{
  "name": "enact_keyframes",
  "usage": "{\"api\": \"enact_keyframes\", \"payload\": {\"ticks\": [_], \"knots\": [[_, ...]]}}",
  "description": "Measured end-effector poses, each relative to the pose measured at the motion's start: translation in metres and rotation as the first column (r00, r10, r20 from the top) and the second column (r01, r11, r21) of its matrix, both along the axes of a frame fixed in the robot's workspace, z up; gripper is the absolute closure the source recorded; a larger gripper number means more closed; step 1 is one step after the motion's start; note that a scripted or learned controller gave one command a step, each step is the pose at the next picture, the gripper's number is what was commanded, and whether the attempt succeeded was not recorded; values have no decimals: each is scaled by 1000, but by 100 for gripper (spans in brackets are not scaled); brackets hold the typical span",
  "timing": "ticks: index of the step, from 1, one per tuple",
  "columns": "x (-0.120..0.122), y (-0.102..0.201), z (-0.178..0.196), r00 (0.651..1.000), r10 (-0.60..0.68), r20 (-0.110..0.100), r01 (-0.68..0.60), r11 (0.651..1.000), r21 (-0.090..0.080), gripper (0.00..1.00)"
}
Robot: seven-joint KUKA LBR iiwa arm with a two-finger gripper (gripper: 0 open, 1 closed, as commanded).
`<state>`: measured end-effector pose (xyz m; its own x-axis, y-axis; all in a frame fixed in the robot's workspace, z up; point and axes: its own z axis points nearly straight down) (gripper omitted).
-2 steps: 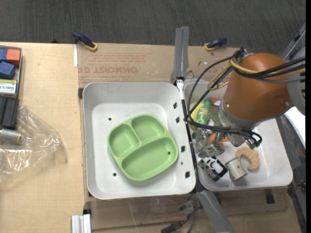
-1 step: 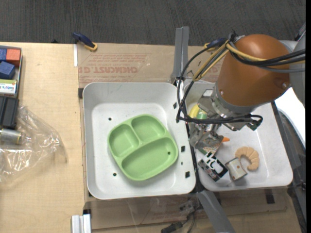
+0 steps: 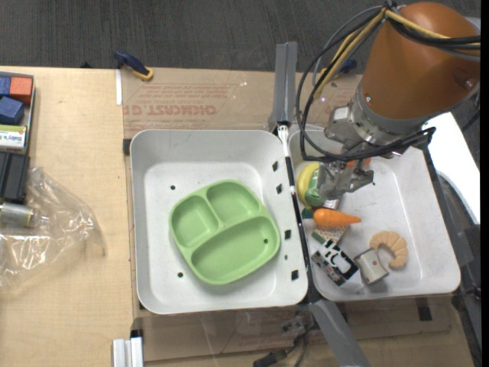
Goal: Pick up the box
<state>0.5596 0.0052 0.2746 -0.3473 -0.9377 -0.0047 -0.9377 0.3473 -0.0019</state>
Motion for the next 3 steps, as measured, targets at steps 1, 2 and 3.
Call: {"api": "enact_keyframes", "payload": {"ticks": [1,2,3], "knots": [[17,80,-21,953,302,-2,-302,953,1,100],[2,51,-67,726,688,-3,-688,726,2,100],[-2,-31,-84,486,874,-1,-874,486,2,100]]}}
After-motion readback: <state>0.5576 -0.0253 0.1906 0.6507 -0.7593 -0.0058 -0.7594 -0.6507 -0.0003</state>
